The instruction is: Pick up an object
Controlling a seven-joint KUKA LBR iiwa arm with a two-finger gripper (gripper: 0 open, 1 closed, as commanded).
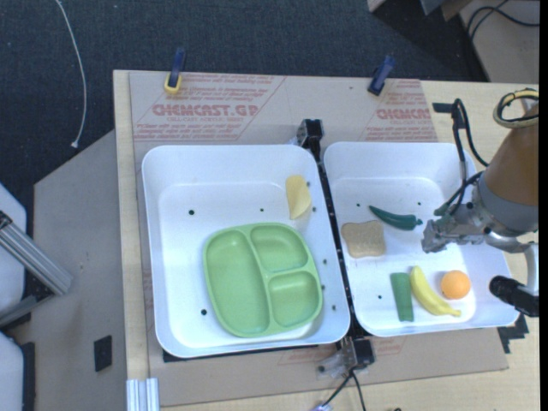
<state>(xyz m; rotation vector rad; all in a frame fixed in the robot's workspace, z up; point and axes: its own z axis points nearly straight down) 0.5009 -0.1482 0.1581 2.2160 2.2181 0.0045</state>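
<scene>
We are in the approach step, our gripper (438,232), whose spread we cannot tell, hovering just beside the green pepper (395,218), so next comes descent and closing

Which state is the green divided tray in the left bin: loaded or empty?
Empty. All three compartments of the green divided tray show bare green plastic; the pale yellow piece lies outside it on the floor of the left bin.
</scene>
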